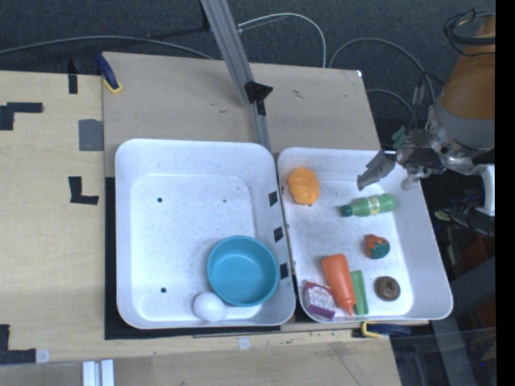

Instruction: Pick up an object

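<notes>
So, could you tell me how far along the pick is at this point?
Nothing looks picked yet. The gripper hangs over the right bin's upper right part, with nothing between its fingers, just above the green bottle lying on the floor. Descending, closing on an object and lifting it all remain.

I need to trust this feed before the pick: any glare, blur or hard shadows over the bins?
Camera view: lighting even and soft, no harsh shadows; right bin slightly washed out but the green bottle and carrot read clearly; gripper a little soft-edged.
</notes>
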You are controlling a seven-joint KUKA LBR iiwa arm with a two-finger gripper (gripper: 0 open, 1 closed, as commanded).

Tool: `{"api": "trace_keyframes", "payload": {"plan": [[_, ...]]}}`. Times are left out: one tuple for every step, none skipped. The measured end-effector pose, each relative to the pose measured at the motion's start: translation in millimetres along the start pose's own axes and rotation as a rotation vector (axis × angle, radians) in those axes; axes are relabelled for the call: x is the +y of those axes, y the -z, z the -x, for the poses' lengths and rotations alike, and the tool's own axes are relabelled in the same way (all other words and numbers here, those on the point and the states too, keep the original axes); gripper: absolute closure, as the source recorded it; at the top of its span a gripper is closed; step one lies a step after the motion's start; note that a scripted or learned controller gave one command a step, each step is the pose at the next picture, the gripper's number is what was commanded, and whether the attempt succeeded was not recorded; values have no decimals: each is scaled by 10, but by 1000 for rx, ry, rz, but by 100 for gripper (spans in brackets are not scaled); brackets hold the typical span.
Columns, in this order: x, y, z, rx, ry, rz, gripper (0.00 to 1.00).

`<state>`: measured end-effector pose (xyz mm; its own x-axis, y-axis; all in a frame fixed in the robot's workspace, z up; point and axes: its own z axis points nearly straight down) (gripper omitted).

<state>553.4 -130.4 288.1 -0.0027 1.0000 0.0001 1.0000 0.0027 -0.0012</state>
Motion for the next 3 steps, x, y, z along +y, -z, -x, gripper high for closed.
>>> {"api": "trace_keyframes", "payload": {"plan": [[0,0,1,0,0,0,0],[9,-410,19,0,-1,0,0],[-36,-1044,53,1,-2,-7,0]]}}
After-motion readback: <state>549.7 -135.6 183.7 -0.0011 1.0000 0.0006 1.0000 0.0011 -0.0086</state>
